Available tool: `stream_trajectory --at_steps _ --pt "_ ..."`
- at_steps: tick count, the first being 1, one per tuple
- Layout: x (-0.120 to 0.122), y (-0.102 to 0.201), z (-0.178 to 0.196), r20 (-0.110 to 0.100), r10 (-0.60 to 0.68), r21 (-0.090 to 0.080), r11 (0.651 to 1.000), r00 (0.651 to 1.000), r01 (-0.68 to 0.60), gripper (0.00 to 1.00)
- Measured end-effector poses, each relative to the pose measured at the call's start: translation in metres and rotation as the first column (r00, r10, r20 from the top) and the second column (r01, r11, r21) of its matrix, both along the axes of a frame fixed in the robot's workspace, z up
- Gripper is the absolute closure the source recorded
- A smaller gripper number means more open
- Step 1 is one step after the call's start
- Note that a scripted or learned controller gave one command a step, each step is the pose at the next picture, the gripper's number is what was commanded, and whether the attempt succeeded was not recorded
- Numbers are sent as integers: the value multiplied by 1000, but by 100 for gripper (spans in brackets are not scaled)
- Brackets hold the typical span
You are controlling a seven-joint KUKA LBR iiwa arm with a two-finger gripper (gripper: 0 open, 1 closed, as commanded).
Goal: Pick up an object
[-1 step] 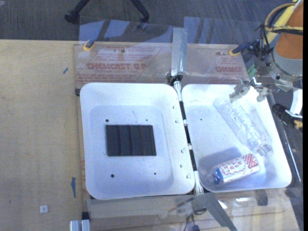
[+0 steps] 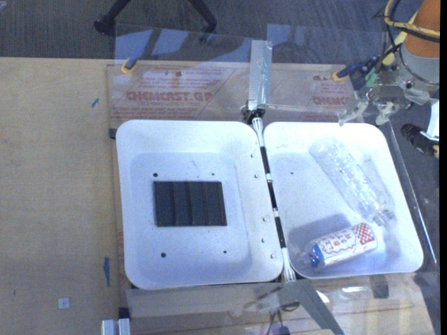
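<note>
**Two bottles in the right bin, my gripper up at the far corner**

Nearest the camera, at the front of the right bin (image 2: 401, 187), lay a small bottle with a red-and-white label (image 2: 343, 244) and a blue cap. It rested on its side, its long axis running nearly left to right with a slight tilt, the capped end pointing left toward the divider between the bins and a little toward the front rim, the other end slightly farther back on the right. It sat close to the front wall of the bin.

Just behind it lay a clear plastic bottle (image 2: 351, 180), also on its side. Its long axis ran on a diagonal, from the back-middle of the bin down toward the front right, and the front-right end came close to the labelled bottle's right end. Which end was the neck I could not make out through the transparent plastic.

In the left bin (image 2: 140, 145), a dark ribbed rectangular pad (image 2: 190, 203) lay flat near the middle.

Farthest back, my gripper (image 2: 370, 112) hung over the far rim of the right bin, near its right corner, well apart from both bottles. My fingers pointed downward with a visible gap between them, and nothing sat in that gap.
</note>
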State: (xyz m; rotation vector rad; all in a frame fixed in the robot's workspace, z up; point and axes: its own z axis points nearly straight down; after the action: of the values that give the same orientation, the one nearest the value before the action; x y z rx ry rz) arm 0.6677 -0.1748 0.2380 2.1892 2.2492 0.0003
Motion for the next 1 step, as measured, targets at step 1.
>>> stream_trajectory --at_steps 1 --pt "-168 4 -57 -3 -85 2 996 996 85 0"
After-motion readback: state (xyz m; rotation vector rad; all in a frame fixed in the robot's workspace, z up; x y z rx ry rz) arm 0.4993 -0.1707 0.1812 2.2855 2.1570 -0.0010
